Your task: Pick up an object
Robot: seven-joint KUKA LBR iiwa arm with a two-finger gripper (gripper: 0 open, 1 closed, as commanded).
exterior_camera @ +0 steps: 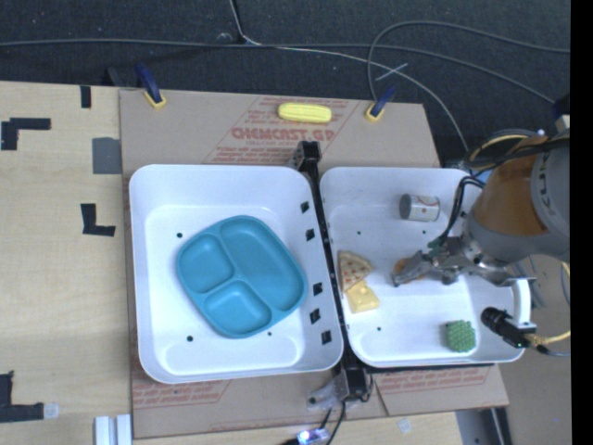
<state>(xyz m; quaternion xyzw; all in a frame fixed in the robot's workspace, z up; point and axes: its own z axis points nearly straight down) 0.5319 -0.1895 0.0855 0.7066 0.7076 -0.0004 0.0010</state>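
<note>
Counting near to far:
Green object: one, small and knobbly (pixel 460 336), near front right corner of right bin (pixel 408 355), well apart from pincer.
Yellow pieces: two, touching; a pale yellow block (pixel 362 298) in front, a tan wedge with dark specks (pixel 352 269) just behind, both by right bin's left wall.
Blue tray: one, three compartments (pixel 241 274), lying flat in middle of left bin (pixel 153 276), turned at a slant.
Bins: two, white, shallow, side by side, joined by a black clip strip.
Grey cylinder: one, short, with pale end (pixel 419 208), lying on its side toward back of right bin.
Yellow banana-like toy: one (pixel 304 112), outside bins, on brown cardboard (pixel 250 133) behind them.
Clamps: two, blue and yellow, at cardboard's far edge (pixel 149 87) and (pixel 381 103).
Table: light wood (pixel 56 276) with black tape marks.
Arm: one, grey with orange band (pixel 519 207), reaching in from right, low over right bin, wrist tilted toward bin's middle.
Pincer: one (pixel 404 272), pointing left, just right of tan wedge; tips dark and blurred, cannot tell whether apart or together; nothing seen between them.
</note>
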